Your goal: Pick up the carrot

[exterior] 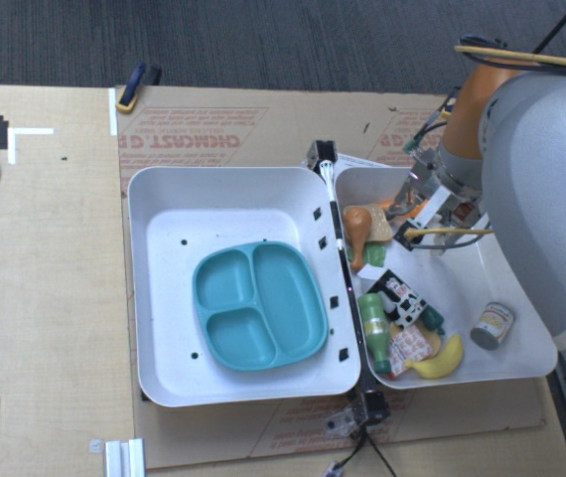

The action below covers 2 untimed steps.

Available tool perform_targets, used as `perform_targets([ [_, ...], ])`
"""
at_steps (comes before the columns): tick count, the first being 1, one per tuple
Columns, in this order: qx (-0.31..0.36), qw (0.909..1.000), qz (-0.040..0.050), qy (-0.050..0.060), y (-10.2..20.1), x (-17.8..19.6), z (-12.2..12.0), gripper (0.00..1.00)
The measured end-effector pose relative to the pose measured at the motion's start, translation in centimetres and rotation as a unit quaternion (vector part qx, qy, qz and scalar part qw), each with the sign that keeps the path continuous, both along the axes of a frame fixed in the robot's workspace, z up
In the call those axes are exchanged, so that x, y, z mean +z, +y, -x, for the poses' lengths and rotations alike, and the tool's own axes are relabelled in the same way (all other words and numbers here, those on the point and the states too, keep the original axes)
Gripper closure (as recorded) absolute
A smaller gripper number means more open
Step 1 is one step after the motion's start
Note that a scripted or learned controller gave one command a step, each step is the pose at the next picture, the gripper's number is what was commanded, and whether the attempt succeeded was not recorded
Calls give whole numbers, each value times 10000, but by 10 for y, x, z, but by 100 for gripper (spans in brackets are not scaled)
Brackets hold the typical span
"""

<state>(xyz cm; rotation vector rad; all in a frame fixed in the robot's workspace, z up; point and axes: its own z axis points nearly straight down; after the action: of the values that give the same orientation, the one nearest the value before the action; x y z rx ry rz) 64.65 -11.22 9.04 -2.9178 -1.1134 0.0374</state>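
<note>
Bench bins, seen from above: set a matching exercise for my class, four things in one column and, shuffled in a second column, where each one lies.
Things
1. teal divided plate
2. banana
3. small can
4. gripper

Places
A. right side of the right bin
B. over the far part of the right bin, close beside the carrot
C. middle of the left bin
D. near edge of the right bin

Pairs: 1-C, 2-D, 3-A, 4-B
</note>
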Motion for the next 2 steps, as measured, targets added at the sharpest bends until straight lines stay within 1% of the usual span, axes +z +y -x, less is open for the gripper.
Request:
perform_targets([
  [1,-918,9958,5,37,-6,-2,0,0],
  [2,-893,9960,47,-76,-7,9,-4,100],
])
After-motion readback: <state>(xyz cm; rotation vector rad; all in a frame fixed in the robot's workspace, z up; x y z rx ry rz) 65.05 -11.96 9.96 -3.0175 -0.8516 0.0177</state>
